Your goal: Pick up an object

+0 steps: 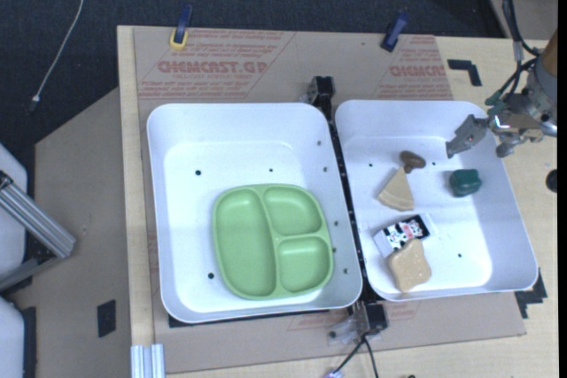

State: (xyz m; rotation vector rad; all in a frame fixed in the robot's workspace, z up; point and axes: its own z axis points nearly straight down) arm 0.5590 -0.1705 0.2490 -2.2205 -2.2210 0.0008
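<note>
The brown cardboard-covered desk (266,57) carries two shallow white plastic bins side by side. The left bin (168,190) holds a pale green divided plastic plate (270,239) with three compartments, lying flat near the bin's front. The right bin (505,261) holds the small things that the task could take. A tan wedge-shaped piece (398,189) lies near the middle, and a tan block like a slice of bread (409,266) lies at the front, touching a small black-and-white printed card or packet (406,232) just behind it. A dark green rounded lump (464,182) sits toward the right wall, and a small brown rounded piece (412,160) sits just behind the wedge.

The tool (483,137) hangs over the back right corner of the right bin, above and behind the green lump; its two grey fingers look spread apart with nothing between them.

Several risks follow from this layout, in my judgement. The green lump lies close to the bin's wall, so a descent there may bring one finger down on the rim or wall. Its rounded form could also squirt out from closing fingers. The wedge and brown piece lie nearly touching, so a grasp on either might nudge its neighbour. The flat card offers little to grip.
</note>
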